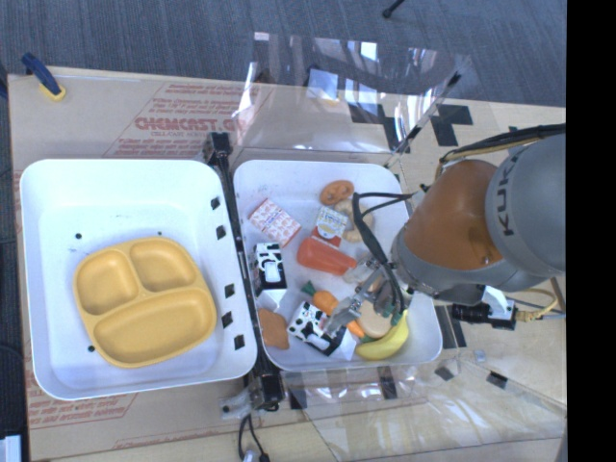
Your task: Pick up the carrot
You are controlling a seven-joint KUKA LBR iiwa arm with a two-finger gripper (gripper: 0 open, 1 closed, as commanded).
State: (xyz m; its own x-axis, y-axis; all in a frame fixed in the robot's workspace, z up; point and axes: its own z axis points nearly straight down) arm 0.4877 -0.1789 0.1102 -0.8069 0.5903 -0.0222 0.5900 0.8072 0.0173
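Grey arm (534,210) w/ orange band (457,229), blk cables

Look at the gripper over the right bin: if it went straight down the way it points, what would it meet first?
Probably the carrot just below the gripper, though the black-and-white toy lies close and depth is unclear.

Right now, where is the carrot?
The carrot lies in the right bin, toward its near edge, just left of the gripper. The black-and-white toy is below it and the banana to its right.
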